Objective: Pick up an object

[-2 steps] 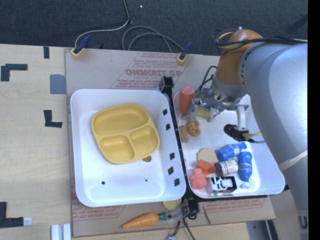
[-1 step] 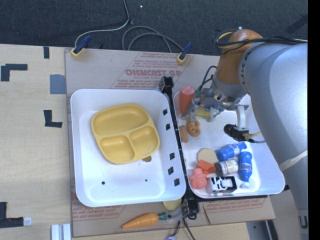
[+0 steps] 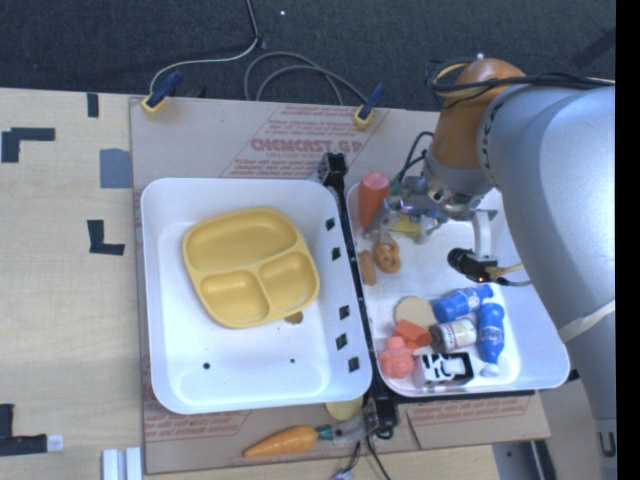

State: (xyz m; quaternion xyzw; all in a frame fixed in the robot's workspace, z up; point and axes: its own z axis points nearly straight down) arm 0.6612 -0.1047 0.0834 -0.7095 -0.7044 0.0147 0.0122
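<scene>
In the camera view, the arm point(image 3: 540, 158) reached in from the right and hung over the upper part of the right bin point(image 3: 545, 353). Its hand point(image 3: 412, 213) sat low among the objects there, just beside an upright red cylinder point(image 3: 373, 198) and just above a small brown toy point(image 3: 386, 256). Whether the hand was spread or closed could not be told, since the wrist and cables hid it. Nothing could be seen held in it.

Lower in the same bin lay a blue bottle point(image 3: 489, 330), a small dark jar point(image 3: 455, 334), a tan disc point(image 3: 412, 311) and some pink pieces point(image 3: 398, 356), packed close. The left bin point(image 3: 165, 298) held a yellow divided plate point(image 3: 250, 265). An orange carrot point(image 3: 282, 440) lay on the counter point(image 3: 60, 318) in front of the bins.

The likely risk was crowding: closing near the bin's dividing wall, the hand might knock the red cylinder over or push the brown toy aside rather than trap either one, and come up with nothing.
</scene>
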